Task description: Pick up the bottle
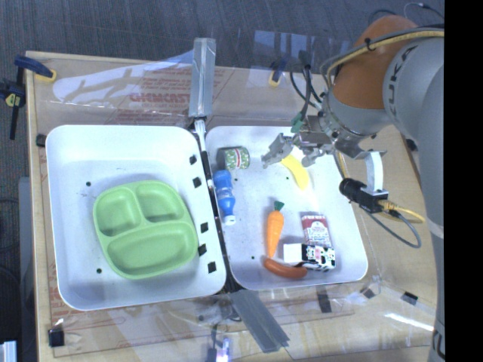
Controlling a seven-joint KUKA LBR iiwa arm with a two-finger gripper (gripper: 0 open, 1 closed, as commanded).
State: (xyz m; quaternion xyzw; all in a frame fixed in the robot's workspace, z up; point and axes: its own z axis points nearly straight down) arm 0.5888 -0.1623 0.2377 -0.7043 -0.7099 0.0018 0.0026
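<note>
The bottle [223, 194] is small and blue with a white cap. It lies along the left wall of the right bin [343, 202], cap toward the front. My gripper [293, 155] hangs at the back of that bin, over the top end of a yellow banana [299, 176]. It is well to the right of the bottle and apart from it. Its fingers are spread open with nothing held between them.
A green-labelled can [234, 157] lies just behind the bottle. A carrot [273, 231], a red sausage [284, 268] and a small carton [315, 241] sit in the front half of the right bin. A green divided plate [145, 228] rests in the left bin [68, 164].
</note>
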